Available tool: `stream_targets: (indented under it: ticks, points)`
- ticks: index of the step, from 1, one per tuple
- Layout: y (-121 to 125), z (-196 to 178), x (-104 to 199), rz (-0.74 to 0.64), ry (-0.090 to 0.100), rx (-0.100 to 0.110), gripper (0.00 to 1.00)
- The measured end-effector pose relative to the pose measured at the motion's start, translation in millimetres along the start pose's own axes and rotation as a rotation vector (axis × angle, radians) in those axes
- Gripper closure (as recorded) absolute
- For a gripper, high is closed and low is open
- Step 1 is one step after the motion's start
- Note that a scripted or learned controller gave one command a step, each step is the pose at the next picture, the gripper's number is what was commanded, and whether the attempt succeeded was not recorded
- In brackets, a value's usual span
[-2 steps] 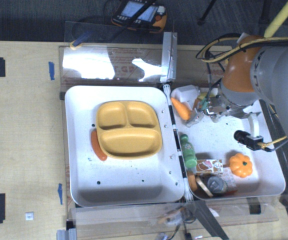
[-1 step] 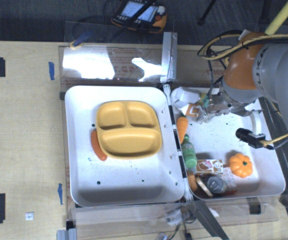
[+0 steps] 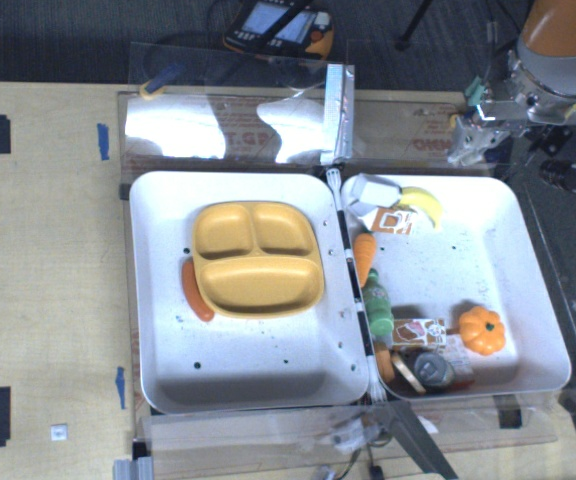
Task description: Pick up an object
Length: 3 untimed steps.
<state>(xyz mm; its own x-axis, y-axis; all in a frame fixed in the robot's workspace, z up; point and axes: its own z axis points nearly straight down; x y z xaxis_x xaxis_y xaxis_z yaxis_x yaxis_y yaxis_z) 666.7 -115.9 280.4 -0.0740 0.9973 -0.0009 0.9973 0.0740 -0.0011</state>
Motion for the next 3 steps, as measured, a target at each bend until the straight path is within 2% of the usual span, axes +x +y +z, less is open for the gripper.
stream_targets:
  ticks: [1, 2, 3]
  points:
    - [3, 66, 42, -0.238, 0.002, 0.003, 1.0]
    - [5, 62, 62, -0.626, 0.002, 0.001, 1.0]
    - [-8, 72, 120, -0.981, 0.002, -0.001, 1.0]
